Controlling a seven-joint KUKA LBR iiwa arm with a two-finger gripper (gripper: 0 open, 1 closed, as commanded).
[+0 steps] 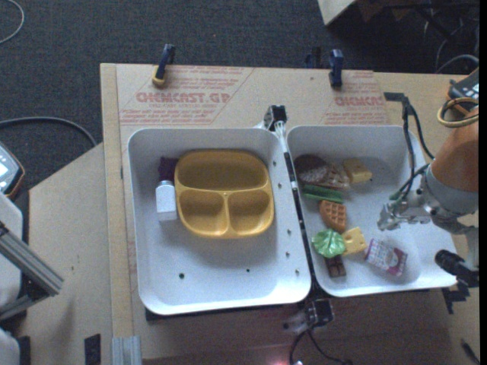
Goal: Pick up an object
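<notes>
Hovering over the right bin (380,139), the jaws (389,217) hang at its right side with nothing visibly between them, though how wide they stand I cannot tell. Just below them lies a clear packet with a red-and-white label (386,257), to their left a waffle (332,214) and a yellow cheese wedge (354,241) beside a green leafy piece (329,243), and farther up-left a bread-like piece (358,171); well off to their left, the other bin (144,204) carries a yellow divided tray (224,193) and a small white bottle (166,201) on the bench (114,128)
</notes>
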